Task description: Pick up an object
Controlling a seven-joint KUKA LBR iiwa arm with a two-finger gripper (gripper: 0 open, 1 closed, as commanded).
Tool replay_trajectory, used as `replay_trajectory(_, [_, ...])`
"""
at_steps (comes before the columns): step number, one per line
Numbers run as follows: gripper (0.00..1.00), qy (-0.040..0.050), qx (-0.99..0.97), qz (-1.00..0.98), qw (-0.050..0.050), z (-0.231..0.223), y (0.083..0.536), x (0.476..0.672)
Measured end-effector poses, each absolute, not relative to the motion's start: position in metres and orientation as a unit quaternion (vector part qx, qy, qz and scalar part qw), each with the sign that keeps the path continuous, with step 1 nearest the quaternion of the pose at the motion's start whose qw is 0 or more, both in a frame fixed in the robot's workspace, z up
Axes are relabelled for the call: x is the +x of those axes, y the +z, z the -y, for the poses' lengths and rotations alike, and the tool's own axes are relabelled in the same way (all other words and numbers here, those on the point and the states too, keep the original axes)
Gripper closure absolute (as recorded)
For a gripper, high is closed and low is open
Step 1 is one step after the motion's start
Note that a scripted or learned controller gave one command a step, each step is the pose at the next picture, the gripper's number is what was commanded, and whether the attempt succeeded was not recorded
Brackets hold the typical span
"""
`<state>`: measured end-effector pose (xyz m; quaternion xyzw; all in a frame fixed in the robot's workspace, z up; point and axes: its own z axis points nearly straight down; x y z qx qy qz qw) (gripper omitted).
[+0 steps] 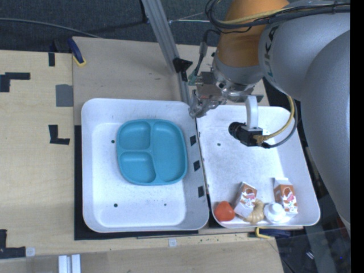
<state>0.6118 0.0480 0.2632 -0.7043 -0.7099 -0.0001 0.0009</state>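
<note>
Along the near edge of my right-hand bin (296,169) lies a small cluster of things I could lift. Furthest left is a rounded orange-red piece (224,211), sitting in the near left corner. Just beside it is a small carton (246,199) printed in red, brown and white, lying tilted. Against its near right side rests a pale tan, knobbly piece (257,212). Next to that is a round white object (276,212), and behind it a second carton (285,196) with the same print lies close to the bin's right wall. All five sit close together, some touching.
</note>
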Motion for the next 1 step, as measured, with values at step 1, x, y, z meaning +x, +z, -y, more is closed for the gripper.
replay_trajectory(1, [1.0, 0.0003, -0.705, 0.709, 0.001, -0.1007, 0.2608, 0.6112])
